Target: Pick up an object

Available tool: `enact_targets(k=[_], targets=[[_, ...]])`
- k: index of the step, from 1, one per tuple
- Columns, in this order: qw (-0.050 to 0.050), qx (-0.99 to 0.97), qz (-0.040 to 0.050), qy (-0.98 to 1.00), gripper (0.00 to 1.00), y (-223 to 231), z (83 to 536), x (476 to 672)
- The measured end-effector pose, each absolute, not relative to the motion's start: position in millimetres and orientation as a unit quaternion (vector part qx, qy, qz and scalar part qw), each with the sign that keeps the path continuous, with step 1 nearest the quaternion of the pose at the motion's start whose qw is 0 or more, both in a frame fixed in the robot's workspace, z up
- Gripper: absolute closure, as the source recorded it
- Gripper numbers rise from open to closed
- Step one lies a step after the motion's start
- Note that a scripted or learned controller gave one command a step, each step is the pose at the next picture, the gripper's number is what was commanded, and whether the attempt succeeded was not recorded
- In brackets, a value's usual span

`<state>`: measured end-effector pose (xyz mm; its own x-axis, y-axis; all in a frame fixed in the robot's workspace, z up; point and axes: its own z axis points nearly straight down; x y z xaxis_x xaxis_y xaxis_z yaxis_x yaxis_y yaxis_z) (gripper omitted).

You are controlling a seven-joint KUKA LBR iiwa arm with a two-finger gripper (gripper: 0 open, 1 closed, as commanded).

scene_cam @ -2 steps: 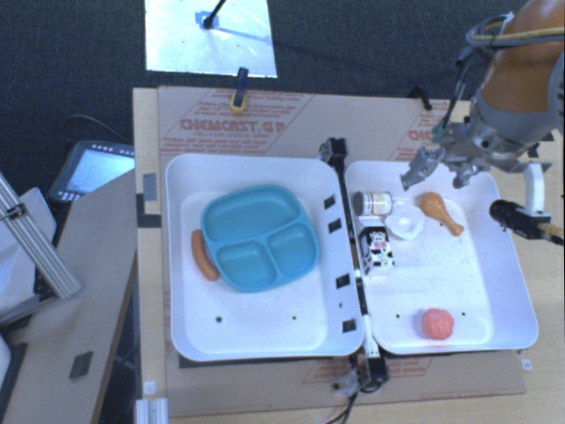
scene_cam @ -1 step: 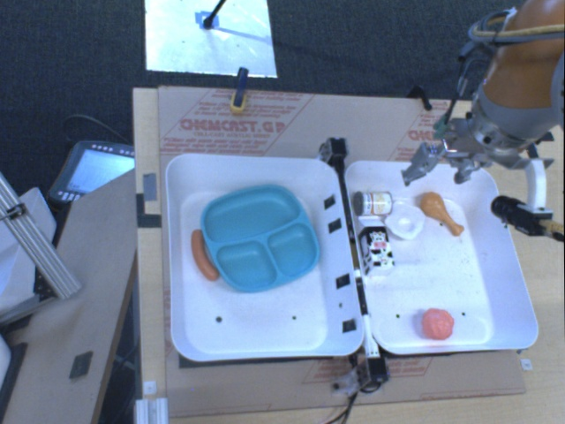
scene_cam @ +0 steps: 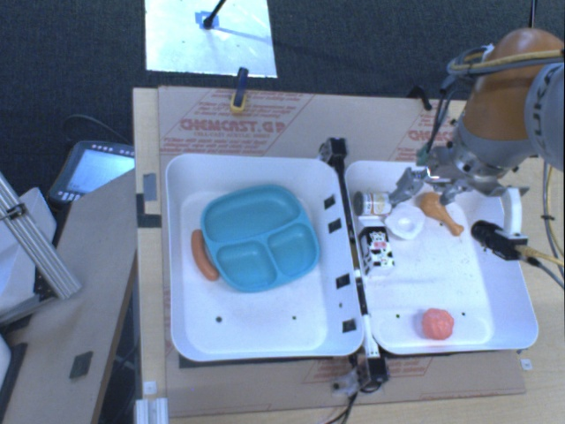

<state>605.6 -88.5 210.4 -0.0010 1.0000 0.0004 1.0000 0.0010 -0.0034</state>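
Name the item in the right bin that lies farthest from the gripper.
The pink ball, alone near the right bin's front edge. The can, white cup, drumstick and cow-patterned box all cluster toward the back, close to the gripper.

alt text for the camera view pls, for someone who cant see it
The gripper hangs open over the right bin, above a small jar, white cup and toy drumstick. The left bin holds a blue tray.
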Motion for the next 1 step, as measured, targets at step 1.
enact_targets(k=[1], targets=[[0.000,-0.707,0.0003,-0.707,0.00,-98.8,158.6,605.8]])
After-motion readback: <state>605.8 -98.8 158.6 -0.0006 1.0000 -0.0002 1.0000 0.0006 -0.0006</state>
